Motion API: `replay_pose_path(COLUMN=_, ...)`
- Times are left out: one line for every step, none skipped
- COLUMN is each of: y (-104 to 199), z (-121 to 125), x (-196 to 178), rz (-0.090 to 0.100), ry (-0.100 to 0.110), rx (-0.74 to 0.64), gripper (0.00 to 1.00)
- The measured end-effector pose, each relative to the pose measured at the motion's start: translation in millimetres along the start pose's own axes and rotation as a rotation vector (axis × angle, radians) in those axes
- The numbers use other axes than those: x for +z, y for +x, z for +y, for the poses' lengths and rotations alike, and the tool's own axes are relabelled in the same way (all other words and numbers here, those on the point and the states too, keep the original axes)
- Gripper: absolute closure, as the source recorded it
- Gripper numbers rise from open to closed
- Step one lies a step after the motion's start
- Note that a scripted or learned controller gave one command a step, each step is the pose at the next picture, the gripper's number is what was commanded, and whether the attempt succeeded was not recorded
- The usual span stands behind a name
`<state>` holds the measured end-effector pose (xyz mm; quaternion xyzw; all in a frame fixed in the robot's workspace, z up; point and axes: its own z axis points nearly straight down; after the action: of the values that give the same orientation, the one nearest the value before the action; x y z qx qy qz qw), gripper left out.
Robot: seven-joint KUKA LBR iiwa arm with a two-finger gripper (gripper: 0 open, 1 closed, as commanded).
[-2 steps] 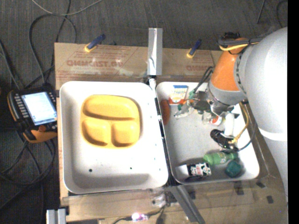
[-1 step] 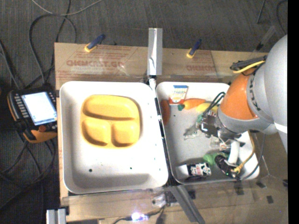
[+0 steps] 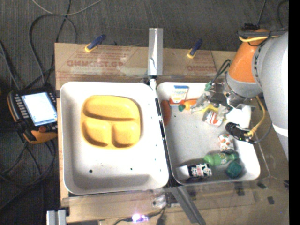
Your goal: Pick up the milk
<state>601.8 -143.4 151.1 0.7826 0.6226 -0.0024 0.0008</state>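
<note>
1. Milk is not sitting in the gripper [image 3: 211,106]: its fingers are looking parted, with nothing caught between them, though the blur is making the gap hard to judge.
2. Just below the fingertips a small red-and-white packet [image 3: 213,117] is lying in the upper right part of the right bin [image 3: 255,175], and an orange carrot [image 3: 188,105] is lying just left of the gripper.
3. I am taking the milk to be the black-and-white cow-patterned carton [image 3: 200,171], which is lying on its side near the lower edge of the right bin, well apart from the gripper.
4. A green bottle [image 3: 220,159] is lying just to the carton's upper right, nearly touching it, with a dark green lump [image 3: 234,168] and a small can [image 3: 226,143] beyond that.
5. A white carton with a blue top [image 3: 178,93] is resting at the bin's upper edge; it could also be read as milk, so the target is worth checking.
6. The left bin [image 3: 70,172] is holding a yellow divided tray [image 3: 111,121].
7. To do the reach well, the arm should be travelling toward the lower part of the frame, keeping the fingers wide, lining them across the carton's narrow sides, and descending on the side away from the green bottle so that nothing else is getting pinched.
</note>
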Motion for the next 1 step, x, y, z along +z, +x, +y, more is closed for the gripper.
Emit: replay_pose_path(y=-47.8, z=-14.0, x=62.1, rz=0.004, ry=-0.01, rx=-0.184, gripper=0.0)
